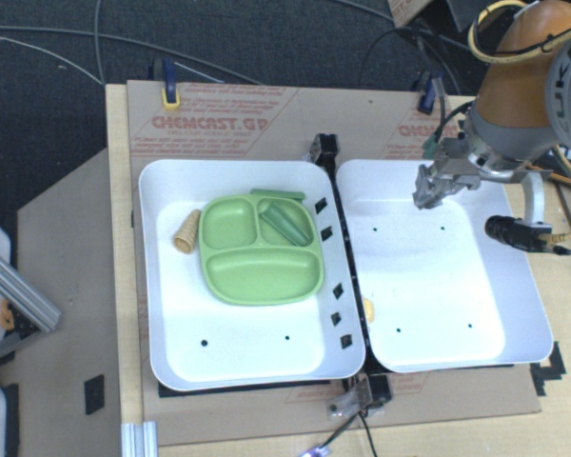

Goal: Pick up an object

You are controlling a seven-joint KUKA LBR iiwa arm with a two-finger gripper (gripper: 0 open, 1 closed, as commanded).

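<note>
A green divided plate (pixel 261 251) lies in the left bin (pixel 171 350), with a darker green piece (pixel 287 221) resting in its upper right compartment. A tan cone-shaped object (pixel 186 231) lies against the plate's left edge. A small yellow object (pixel 367 310) sits at the left wall of the right bin (pixel 457 293). My gripper (pixel 428 195) hangs over the upper part of the right bin, far from all of these, with nothing seen in it.
The two white bins sit side by side on a cardboard-covered bench (pixel 219 122), joined by a black divider with clips (pixel 335 255). A black handle-like part (pixel 519 232) juts over the right bin's right rim. Cables run behind the bench.
</note>
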